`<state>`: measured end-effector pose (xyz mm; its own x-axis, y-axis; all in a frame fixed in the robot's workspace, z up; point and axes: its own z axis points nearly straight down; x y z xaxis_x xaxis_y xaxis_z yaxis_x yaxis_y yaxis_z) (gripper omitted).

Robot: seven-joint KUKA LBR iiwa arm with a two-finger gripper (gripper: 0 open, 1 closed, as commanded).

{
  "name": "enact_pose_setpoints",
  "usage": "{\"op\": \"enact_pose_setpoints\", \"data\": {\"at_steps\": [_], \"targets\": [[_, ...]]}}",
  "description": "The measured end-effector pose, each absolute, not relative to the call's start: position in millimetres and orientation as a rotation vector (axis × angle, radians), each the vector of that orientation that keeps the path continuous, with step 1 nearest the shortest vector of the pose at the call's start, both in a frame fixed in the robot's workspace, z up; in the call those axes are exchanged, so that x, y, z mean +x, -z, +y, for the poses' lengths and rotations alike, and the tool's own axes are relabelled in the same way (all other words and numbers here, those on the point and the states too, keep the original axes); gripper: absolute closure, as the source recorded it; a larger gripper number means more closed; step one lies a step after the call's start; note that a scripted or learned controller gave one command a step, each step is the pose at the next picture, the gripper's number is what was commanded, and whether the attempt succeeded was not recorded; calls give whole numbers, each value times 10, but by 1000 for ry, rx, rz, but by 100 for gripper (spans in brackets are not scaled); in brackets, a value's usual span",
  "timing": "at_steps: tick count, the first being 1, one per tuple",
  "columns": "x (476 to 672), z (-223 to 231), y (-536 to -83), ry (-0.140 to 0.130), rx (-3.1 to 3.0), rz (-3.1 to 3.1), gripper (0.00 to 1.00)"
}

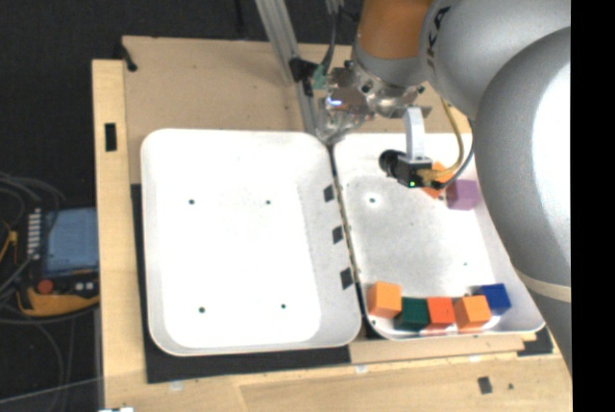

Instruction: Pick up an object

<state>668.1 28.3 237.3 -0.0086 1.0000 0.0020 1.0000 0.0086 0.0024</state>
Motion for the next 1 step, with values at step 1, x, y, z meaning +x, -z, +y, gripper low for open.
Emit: {"op": "enact_pose_setpoints", "data": {"at_steps": [1], "targets": [[6594, 840, -2359, 0, 2214, 2231, 100]]}}
